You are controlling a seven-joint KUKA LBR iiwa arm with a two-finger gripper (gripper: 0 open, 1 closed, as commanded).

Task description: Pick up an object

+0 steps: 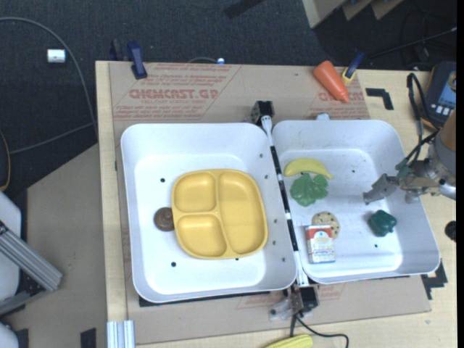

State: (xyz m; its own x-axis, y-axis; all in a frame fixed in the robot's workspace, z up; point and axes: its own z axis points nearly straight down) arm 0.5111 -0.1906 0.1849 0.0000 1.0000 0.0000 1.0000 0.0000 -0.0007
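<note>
The gripper (384,189) is seen with fingers spread, holding nothing, near the right bin's (348,135) right wall. Below it a dark green toy (382,222) lies, surrounded by bare floor, its long axis indistinct.

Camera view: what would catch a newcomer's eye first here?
The yellow tray, split into three compartments, lies in the middle of the left bin. The right bin holds a cluster of small items: a banana, a green leaf, a cookie and a small box. The gripper hovers at that bin's right side.
</note>
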